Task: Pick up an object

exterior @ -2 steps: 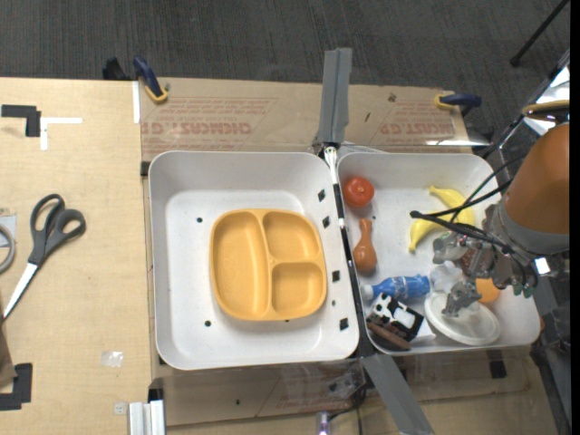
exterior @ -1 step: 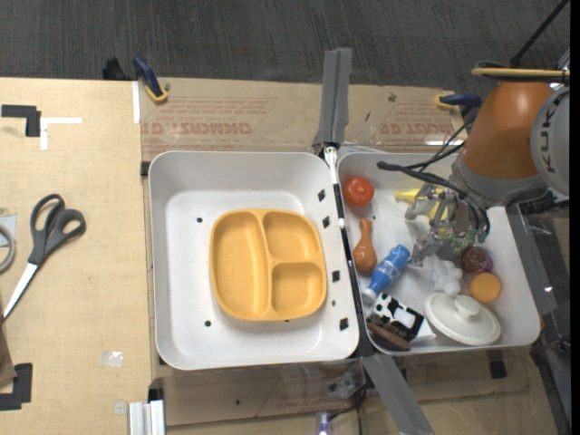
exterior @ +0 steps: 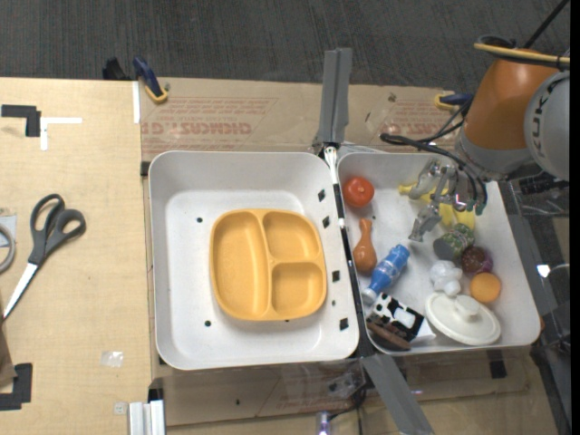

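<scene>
My arm reaches over the right bin [exterior: 517, 270] of small objects.

My pincer [exterior: 433, 214] hangs low in the right bin, above a green lumpy object [exterior: 456, 241] and beside something yellow [exterior: 464, 216]; I cannot tell how its fingers stand. Nearby lie a red tomato [exterior: 359, 191], a blue bottle [exterior: 390, 266] and a white lid [exterior: 463, 317]. A yellow divided plate [exterior: 268, 264] sits in the left bin [exterior: 172, 270].

Open floor is left in the right bin [exterior: 391, 166] only along its upper edge. Elsewhere it is crowded by a tomato [exterior: 359, 191], a blue bottle [exterior: 389, 268] and a white lid [exterior: 462, 318].
</scene>
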Robot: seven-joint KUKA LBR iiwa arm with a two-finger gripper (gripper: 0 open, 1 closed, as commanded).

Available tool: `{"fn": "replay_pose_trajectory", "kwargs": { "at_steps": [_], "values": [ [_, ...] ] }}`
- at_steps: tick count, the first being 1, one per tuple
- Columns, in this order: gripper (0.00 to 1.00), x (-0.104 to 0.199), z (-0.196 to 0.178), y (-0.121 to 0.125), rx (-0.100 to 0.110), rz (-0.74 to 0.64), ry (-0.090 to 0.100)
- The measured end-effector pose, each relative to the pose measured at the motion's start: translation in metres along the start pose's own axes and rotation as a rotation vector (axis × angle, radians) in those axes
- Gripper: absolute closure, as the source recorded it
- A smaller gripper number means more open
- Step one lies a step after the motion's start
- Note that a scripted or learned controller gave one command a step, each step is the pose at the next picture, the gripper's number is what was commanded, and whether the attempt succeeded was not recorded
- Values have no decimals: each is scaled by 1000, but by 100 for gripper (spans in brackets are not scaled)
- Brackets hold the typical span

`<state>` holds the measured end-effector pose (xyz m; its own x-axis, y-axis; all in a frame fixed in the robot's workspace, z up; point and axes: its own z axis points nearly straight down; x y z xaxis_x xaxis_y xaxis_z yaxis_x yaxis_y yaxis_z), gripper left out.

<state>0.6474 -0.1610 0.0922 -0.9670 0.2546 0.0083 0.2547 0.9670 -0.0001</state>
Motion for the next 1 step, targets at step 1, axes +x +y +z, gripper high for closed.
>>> {"fn": "replay_pose_trajectory", "kwargs": {
  "at_steps": [1],
  "values": [
    [0, 11, 1, 51, 0, 98, -5]
  ]
}}
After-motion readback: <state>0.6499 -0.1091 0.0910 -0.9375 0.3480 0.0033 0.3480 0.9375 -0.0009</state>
